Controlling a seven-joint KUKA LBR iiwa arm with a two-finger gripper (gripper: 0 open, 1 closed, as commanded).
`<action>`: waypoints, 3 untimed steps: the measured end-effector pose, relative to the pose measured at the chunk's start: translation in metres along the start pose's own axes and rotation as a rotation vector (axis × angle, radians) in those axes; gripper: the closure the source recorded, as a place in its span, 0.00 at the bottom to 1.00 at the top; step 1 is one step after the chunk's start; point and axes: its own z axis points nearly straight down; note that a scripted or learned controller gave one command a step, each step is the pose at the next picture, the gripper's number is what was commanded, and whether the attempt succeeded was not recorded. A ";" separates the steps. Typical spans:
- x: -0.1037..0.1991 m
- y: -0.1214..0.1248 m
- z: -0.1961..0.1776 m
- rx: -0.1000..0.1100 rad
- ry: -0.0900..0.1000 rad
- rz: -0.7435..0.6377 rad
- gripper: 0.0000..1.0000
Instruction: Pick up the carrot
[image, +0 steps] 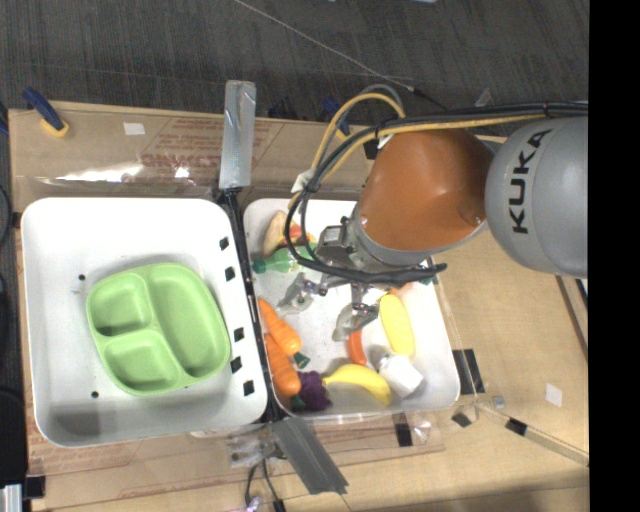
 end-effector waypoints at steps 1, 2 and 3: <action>0.046 0.027 0.080 0.017 -0.010 0.106 0.00; 0.060 0.039 0.091 0.002 -0.001 0.733 0.00; 0.049 0.014 0.096 0.015 0.001 0.236 0.00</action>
